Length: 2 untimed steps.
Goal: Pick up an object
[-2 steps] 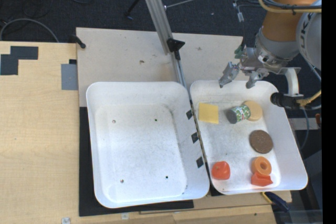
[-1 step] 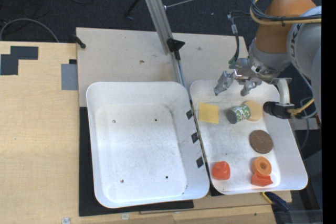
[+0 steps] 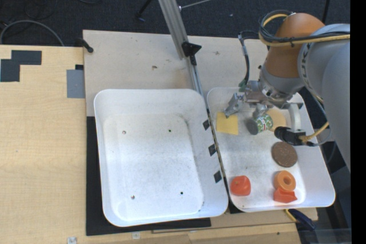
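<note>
I am hovering my gripper, fingers spread and empty, over the right bin's far end, where a small green-patterned can is lying beside a yellow wedge; light, rigid, prone to rolling, it is likely best pinched across its middle.

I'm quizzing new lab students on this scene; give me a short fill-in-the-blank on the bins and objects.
1. All the objects lie in the ____ bin as the camera sees it.
2. The flat wedge beside the claw is coloured ____.
3. The brown disc is ____ in shape.

Missing words: right; yellow; round
</note>
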Motion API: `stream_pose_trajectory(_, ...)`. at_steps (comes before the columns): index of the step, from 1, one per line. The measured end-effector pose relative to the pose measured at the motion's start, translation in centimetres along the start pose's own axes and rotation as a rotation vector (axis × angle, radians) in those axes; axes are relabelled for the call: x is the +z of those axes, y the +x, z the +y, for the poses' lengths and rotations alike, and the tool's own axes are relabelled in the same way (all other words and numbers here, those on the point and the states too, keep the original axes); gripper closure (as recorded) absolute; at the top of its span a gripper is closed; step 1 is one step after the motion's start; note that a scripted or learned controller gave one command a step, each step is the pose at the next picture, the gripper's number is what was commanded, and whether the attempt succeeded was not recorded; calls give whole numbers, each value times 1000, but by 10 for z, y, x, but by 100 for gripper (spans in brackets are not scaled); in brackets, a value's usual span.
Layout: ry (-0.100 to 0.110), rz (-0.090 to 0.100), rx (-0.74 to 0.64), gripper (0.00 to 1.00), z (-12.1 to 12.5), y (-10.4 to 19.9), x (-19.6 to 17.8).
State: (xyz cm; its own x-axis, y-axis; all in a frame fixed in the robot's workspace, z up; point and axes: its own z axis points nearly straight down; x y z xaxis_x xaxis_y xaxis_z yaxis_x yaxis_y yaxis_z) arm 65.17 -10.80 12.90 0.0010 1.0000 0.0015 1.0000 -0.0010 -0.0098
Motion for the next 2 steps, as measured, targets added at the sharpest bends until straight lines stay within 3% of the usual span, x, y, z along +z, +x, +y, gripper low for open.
stream_pose_trajectory(1, -6, -1, 5, 100, 2, -2, -14)
stream_pose_trajectory(2, -14, -2, -1, 100, 10, 5, -67)
